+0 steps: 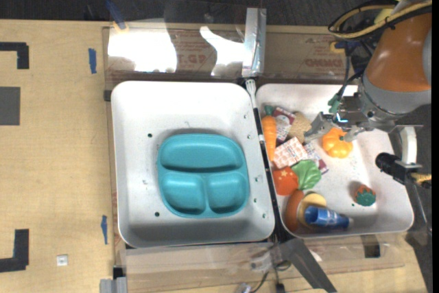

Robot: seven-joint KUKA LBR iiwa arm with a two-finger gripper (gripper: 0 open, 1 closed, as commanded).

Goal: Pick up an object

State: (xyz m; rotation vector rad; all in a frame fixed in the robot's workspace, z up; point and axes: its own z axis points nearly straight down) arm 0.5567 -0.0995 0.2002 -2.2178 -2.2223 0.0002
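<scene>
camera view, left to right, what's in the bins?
Teal divided tray in the left bin → carrot → blue bottle → small orange fruit by the gripper → green-and-orange toy.

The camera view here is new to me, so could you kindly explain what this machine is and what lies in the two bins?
This is one picture, taken from a camera fixed above a bench and looking down at a slant. The grey and orange shape at the right is a robot arm; its gripper hangs over the right bin, close to a small orange toy. Whether it holds anything cannot be told from here. The left bin holds a teal divided tray. The right bin has a jumble of small toys and packets: a carrot-like piece, a green piece, a blue bottle and a small green and orange item lying apart.
</scene>
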